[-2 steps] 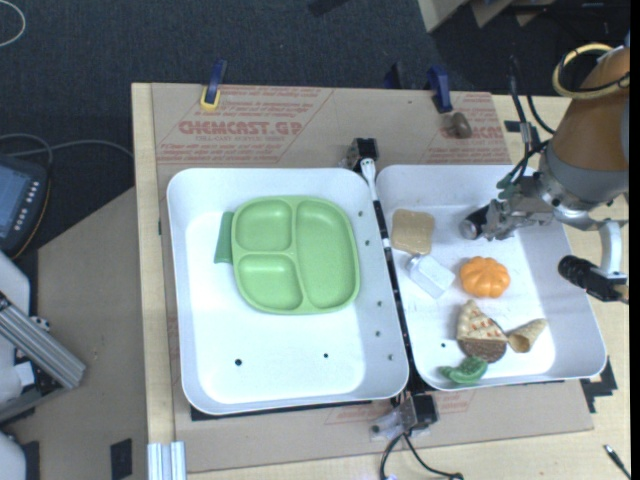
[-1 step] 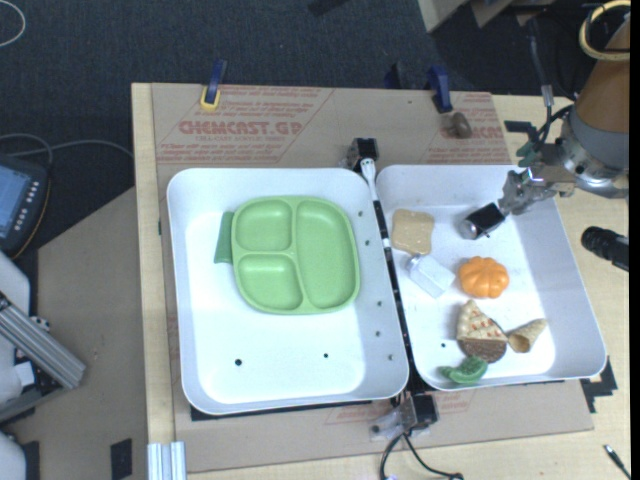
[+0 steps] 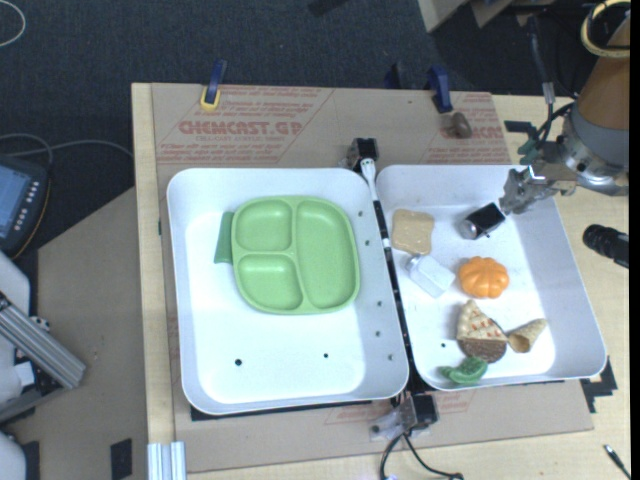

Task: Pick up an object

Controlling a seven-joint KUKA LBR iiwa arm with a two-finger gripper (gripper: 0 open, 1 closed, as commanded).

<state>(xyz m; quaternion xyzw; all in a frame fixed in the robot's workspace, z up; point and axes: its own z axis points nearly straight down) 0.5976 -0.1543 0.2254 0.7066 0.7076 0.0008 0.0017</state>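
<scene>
From the camera above the bench, the right bin [image 3: 570, 268] carries everything worth picking. The gripper [image 3: 517, 190] hangs over its far right corner, low above the floor, with the arm [image 3: 600, 118] coming in across the right wall. A small black block [image 3: 484, 219] lies just beside the gripper, toward the bin's middle. It looks like the thing being gone for, but nothing shows it gripped. Whether the gripper is open or closed cannot be told at this slant.

The other things lie loose, as if tipped in. A tan square [image 3: 413, 232] sits by the left wall. A small white block [image 3: 430, 275] is just nearer than it. An orange pumpkin [image 3: 484, 277] sits near the middle. Toward the near edge a brown wedge [image 3: 480, 333] and a tan cone [image 3: 527, 335] lie close together, and a green piece [image 3: 465, 371] rests against the near wall.

The black block has bare floor around it and stands well apart from the pumpkin, so a straight drop should meet nothing else. The far wall and right wall are close, which leaves little room for a sideways approach.

The left bin [image 3: 200, 348] holds a green divided plate [image 3: 295, 253] in its far half. Its near half is open floor, and I judge it a good place to set something down.
</scene>
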